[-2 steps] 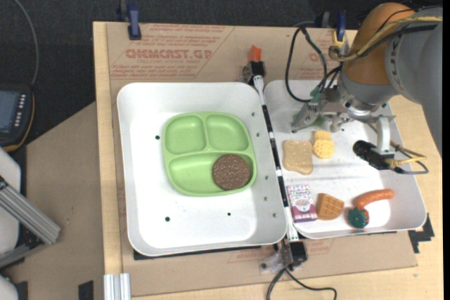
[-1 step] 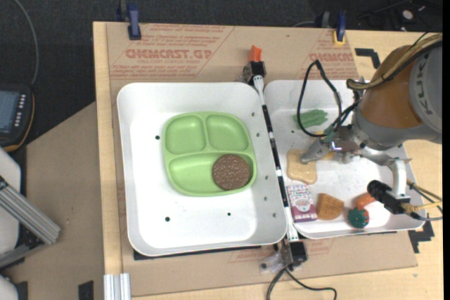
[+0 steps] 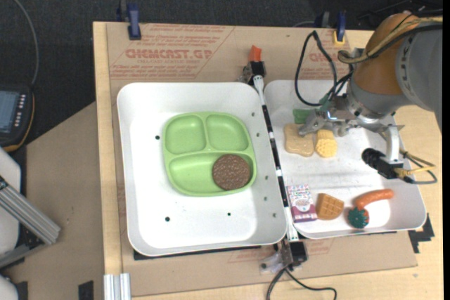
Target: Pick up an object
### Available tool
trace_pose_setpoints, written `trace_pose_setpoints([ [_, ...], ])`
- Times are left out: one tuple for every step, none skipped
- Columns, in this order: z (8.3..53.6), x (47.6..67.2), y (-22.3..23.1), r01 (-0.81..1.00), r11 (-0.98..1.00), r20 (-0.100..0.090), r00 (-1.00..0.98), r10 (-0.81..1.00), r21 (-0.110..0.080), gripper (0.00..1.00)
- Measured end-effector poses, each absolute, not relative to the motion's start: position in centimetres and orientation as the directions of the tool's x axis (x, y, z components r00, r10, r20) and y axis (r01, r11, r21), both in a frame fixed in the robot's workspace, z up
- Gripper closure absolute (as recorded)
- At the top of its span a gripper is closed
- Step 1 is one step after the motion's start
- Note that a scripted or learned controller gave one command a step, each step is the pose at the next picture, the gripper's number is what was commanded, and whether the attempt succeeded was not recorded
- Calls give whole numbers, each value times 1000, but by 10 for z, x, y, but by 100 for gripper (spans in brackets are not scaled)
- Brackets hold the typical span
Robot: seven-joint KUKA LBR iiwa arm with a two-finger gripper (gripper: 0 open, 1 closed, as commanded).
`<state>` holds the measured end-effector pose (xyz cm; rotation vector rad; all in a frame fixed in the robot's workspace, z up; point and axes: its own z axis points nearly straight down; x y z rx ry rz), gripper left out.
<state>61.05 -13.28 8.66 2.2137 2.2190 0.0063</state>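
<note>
Where the right bin (image 3: 415,218) holds its scatter of toy food, a yellow corn piece (image 3: 325,147) lies just beside a tan bread slice (image 3: 299,142), both near the bin's upper left part. Right above them hangs the gripper (image 3: 325,124), its metal end low over the corn and close to touching it (whether the fingers stand apart or together cannot be made out from this angle, and nothing is seen between them). A small green piece (image 3: 301,115) peeks out beside the gripper's left edge. Toward the bin's near side lie a small printed packet (image 3: 299,198), a waffle-like brown square (image 3: 329,206), and a carrot (image 3: 373,198) touching a dark green round thing (image 3: 358,218). The grey arm (image 3: 422,67) with its orange band reaches in from the right, black cables looping over it.

The left bin (image 3: 140,221) carries a green divided plate (image 3: 204,151); a round brown patty (image 3: 231,171) sits in its large lower compartment. Both bins rest on a brown board on the desk (image 3: 112,151), held by blue clamps (image 3: 131,17) at the far edge.
</note>
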Motion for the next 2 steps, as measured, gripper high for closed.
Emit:
trace_pose_setpoints([
  [87,495,-131,1000,-6,0,6,1000,2,0],
  [87,564,-164,1000,2,-3,-2,1000,8,0],
])
